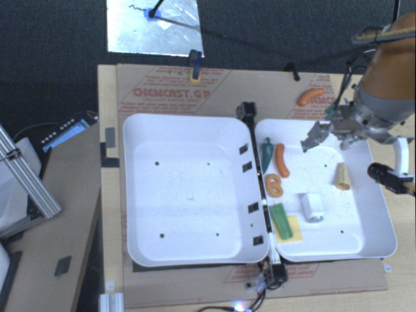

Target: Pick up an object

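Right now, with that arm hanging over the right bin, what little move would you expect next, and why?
Probably a short drop down and to the camera's left, toward the orange sausage-shaped piece. The pincer hangs above the right bin with nothing in it, and that piece lies nearest to it, beside the green pepper. It lies apart enough from its neighbours to be an easy target.

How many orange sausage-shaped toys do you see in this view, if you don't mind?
2. One sausage lies in the right bin near its left wall, beside a green pepper. The other sausage lies outside, on the cardboard behind that bin. The arm may hide more.
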Available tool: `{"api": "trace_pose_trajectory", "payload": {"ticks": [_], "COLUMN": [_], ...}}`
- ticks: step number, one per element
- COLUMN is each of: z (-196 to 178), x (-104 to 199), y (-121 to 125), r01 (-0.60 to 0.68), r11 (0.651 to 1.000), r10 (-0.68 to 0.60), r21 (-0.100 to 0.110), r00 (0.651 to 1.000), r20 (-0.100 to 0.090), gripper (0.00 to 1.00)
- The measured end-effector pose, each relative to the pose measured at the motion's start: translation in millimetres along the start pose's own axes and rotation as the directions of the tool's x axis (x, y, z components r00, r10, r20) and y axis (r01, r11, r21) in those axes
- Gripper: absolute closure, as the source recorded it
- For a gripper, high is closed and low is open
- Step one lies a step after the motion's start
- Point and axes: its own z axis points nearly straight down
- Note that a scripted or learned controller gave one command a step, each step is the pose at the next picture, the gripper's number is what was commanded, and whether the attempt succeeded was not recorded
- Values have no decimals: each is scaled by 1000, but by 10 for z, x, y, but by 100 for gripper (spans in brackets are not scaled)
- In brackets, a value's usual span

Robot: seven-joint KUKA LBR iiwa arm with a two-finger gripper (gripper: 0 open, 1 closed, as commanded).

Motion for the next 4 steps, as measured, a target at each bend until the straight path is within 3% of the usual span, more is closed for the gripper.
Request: {"api": "trace_pose_trajectory", "payload": {"ticks": [1, 2, 3, 4], "z": [1489, 1301, 1305, 1745], "x": [130, 114, 114, 102], "y": [-167, -116, -117, -139], "r01": [-1, -2, -1, -3], "r11": [1000, 1000, 1000, 1000], "r10": [1, 2, 1, 2], "r21": [16, -1, -1, -1], "r00": [1000, 1000, 1000, 1000], "r20": [-3, 0, 0, -3], "gripper": [0, 100, 0, 0]}}
